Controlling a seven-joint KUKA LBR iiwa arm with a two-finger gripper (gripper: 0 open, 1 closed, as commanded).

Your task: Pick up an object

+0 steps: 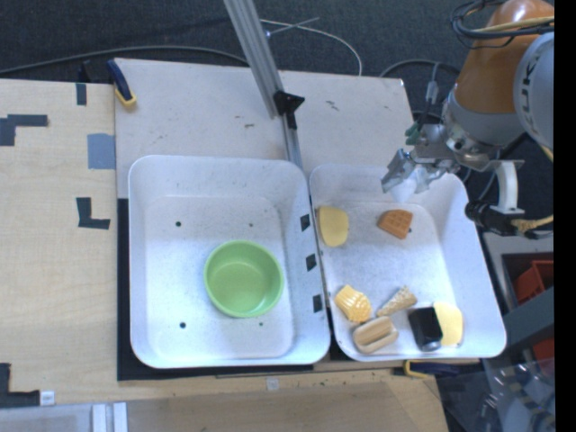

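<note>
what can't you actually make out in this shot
- Hand, camera view: small and blurred over the right bin's far corner; whether it grips anything is unclear.
- Arm: cut off by the top and right edges.
- Black and yellow object: too small to identify.
- Small tan pieces at the near end: too blurred to name.
- Green bowl in the left bin: its underside is hidden.

Light is even and fairly bright, coming from overhead. The white bins [225, 174] glow almost washed out along their rims, with only faint shadows. The green bowl [244, 279] throws a soft shadow inside itself. The floor along the top edge sits dim. Everything looks slightly soft and grainy, and the gripper [407, 175] is blurred.
</note>
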